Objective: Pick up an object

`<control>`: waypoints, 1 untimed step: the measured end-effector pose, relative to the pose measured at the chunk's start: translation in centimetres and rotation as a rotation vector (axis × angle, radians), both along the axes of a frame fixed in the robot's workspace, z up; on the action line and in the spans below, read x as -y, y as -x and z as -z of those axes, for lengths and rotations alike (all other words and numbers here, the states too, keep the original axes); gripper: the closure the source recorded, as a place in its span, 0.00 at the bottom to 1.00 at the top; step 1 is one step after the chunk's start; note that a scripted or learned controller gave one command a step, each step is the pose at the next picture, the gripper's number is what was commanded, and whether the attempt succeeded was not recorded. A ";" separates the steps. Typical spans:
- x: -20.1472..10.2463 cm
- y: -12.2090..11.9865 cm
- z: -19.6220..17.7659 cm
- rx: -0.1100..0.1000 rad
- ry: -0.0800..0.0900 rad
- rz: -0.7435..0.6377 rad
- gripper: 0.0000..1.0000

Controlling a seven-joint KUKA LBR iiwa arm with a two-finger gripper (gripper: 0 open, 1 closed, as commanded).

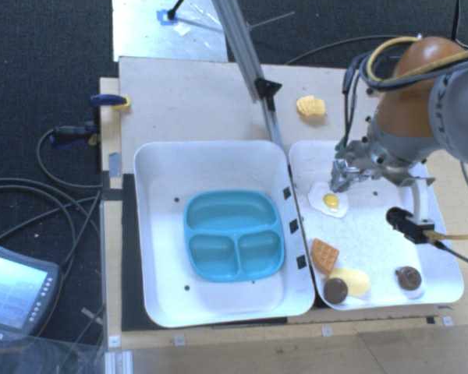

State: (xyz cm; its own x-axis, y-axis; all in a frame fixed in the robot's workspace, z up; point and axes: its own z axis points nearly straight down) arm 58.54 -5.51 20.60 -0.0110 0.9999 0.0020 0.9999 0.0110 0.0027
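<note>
In the right bin (444, 283) lie a toy fried egg (329, 202), a waffle piece (324, 254), a pale yellow lump (354, 281), and two brown round pieces (335, 290) (409, 278). My gripper (339, 179) hangs just above the egg's upper right edge, pointing down at it. Nothing shows between its fingers. A blue divided plate (234, 234) rests in the left bin (152, 209).
A yellow toy food piece (311, 106) sits on the bench behind the right bin. A slanted metal pole (242, 41) crosses above the divide between the bins. Cables and a teach pendant (15, 287) lie on the floor at left.
</note>
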 end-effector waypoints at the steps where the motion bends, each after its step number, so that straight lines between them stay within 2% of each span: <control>1: -4.5 -1.9 -0.9 0.002 0.000 0.000 1.00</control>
